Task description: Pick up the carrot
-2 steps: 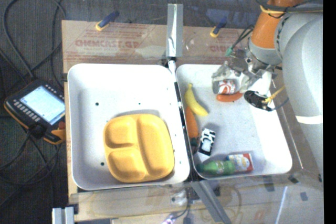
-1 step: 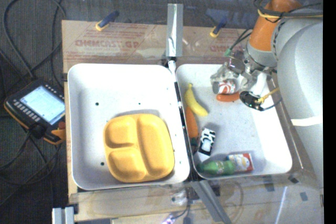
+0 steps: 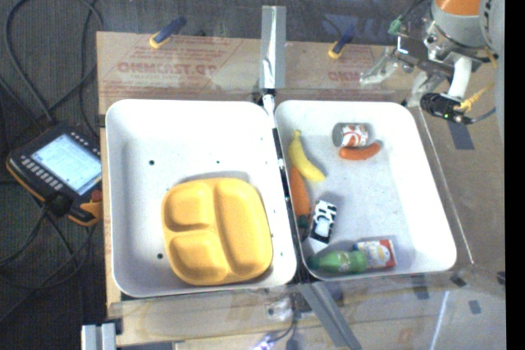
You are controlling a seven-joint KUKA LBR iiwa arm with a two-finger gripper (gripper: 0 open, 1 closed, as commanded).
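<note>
One carrot point(image 3: 299, 193) hugs the right bin's point(image 3: 426, 168) left wall (banana point(image 3: 305, 161) adjacent).

Arm parked high at the right, off to the far corner.
Orange band sat at the top right edge, grey wrist below it angled down and left. Gripper point(image 3: 392, 65) hung beyond the far right corner of the bench, clear fingers pointing left. Couldn't tell the finger state from where I stood.
</note>
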